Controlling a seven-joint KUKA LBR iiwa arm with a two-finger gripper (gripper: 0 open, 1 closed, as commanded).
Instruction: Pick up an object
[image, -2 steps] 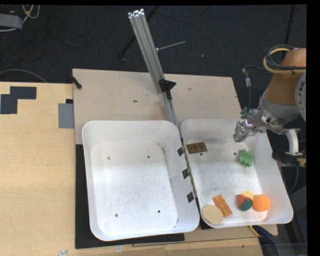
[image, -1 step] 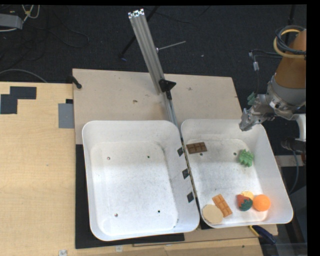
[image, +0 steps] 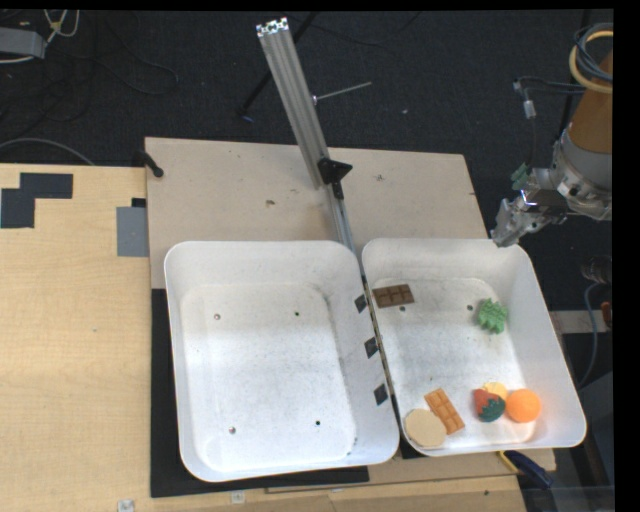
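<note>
From the overhead camera, the tool (image: 507, 226) hangs off the grey arm (image: 583, 170) just past the far right corner of the right bin (image: 545, 310), above the rim and touching nothing; whether it is open or closed cannot be told. Nearest to it, below and a little left, a green leafy object (image: 491, 315) lies inside the right bin. Further left of the tool sits a brown chocolate bar (image: 393, 295) near the bin's far wall. Well below the tool, along the near edge, lie an orange ball (image: 523, 405), a red and dark fruit piece (image: 488, 404), a waffle-like orange biscuit (image: 444, 410) and a pale round disc (image: 425, 428). The left bin (image: 190, 300) lies well left of the tool on the surface (image: 240, 190).
</note>
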